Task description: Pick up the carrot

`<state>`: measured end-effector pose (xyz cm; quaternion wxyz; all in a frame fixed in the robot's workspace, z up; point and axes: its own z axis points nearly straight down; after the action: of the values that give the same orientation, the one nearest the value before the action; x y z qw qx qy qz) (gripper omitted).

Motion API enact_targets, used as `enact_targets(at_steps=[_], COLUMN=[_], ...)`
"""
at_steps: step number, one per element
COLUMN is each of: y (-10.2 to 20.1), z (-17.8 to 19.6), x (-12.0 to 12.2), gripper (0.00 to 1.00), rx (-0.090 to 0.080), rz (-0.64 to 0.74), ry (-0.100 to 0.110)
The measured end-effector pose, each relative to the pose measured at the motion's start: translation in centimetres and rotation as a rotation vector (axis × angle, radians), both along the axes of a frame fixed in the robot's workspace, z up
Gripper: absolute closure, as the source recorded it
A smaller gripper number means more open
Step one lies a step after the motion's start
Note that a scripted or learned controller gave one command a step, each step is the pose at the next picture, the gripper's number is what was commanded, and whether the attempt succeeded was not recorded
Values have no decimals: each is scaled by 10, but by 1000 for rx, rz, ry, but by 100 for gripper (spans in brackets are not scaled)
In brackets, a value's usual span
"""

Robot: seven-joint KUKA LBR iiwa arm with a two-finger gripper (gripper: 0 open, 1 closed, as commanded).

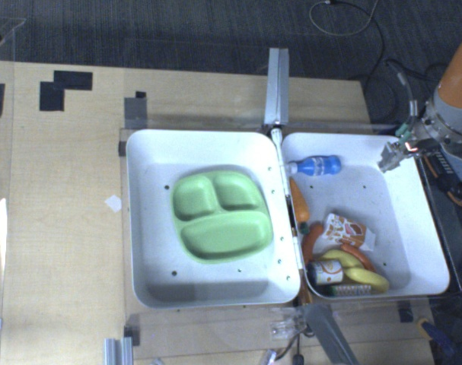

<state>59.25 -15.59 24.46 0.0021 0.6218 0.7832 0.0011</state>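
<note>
The carrot [300, 204] lies lengthwise along the right bin's [413, 280] left wall, well apart from the claw [393, 155], whose opening I cannot tell.

Premises present as a robotics laboratory or test cell. Evidence: a pale wooden tabletop [55, 226] carrying two white bins [139, 226] fixed by metal brackets [277, 90], black marker squares [63, 88] on its surface, loose cable [345, 14] across dark carpet [154, 21], and an industrial arm [451, 105] at the right.
</note>
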Motion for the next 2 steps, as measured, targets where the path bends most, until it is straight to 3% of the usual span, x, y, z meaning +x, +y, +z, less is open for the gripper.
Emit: enact_targets(at_steps=[1, 2], y=[-49, -48], z=[-52, -63], x=[22, 79], gripper=[100, 100], rx=[-1, -5], rz=[63, 411], ry=[-1, -5])
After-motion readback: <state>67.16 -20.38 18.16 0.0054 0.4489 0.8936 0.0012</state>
